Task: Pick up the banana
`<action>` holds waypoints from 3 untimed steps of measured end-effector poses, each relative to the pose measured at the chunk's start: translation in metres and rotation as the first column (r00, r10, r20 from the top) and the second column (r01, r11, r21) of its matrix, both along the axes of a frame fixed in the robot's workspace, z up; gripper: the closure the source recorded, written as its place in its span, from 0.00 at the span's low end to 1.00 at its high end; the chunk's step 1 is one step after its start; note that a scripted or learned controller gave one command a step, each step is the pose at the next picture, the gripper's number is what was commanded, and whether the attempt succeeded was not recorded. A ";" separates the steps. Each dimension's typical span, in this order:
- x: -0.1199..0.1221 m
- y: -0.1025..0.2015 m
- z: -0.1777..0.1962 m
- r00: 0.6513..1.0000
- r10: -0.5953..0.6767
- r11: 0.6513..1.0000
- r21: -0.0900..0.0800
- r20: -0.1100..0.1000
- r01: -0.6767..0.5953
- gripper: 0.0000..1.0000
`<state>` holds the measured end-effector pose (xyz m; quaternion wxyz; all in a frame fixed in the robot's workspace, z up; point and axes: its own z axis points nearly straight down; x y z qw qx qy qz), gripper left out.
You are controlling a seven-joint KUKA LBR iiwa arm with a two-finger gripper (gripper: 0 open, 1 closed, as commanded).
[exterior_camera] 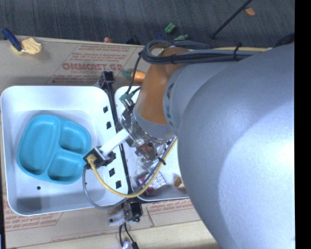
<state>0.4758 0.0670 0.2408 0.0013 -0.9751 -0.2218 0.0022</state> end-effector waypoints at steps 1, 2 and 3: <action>-0.001 -0.074 -0.050 0.973 0.232 0.973 0.002 -0.001 -0.232 0.00; 0.010 -0.146 0.074 0.937 0.350 0.937 0.000 0.003 -0.350 0.00; 0.000 -0.215 0.029 0.987 0.163 0.987 0.003 -0.001 -0.163 0.00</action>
